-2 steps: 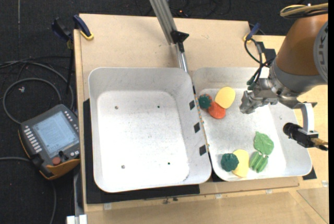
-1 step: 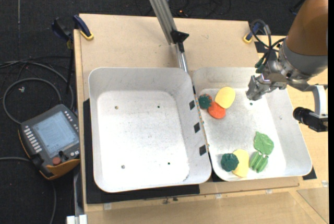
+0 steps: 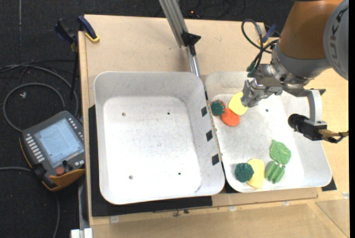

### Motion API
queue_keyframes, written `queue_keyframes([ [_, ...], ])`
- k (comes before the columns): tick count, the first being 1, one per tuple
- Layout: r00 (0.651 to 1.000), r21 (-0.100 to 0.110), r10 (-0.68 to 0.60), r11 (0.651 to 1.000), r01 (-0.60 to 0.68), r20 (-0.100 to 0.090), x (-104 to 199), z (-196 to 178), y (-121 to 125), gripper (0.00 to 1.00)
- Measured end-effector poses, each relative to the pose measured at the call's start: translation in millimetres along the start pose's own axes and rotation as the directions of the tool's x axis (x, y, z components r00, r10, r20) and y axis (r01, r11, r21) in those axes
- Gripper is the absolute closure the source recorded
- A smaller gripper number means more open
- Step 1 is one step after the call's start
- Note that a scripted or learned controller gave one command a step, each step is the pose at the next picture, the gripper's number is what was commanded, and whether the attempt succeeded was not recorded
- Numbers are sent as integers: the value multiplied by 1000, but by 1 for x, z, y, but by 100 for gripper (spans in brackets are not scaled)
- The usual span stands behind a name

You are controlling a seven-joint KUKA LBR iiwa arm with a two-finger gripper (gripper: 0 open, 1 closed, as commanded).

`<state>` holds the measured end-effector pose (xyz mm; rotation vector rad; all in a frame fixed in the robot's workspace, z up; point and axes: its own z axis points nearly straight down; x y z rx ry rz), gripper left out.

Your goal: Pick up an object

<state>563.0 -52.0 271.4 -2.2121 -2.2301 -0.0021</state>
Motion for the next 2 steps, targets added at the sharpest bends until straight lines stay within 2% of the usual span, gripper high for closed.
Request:
queue_keyframes([
  [2,1000,3,1,1000,-1,0,93,30,-3,100],
])
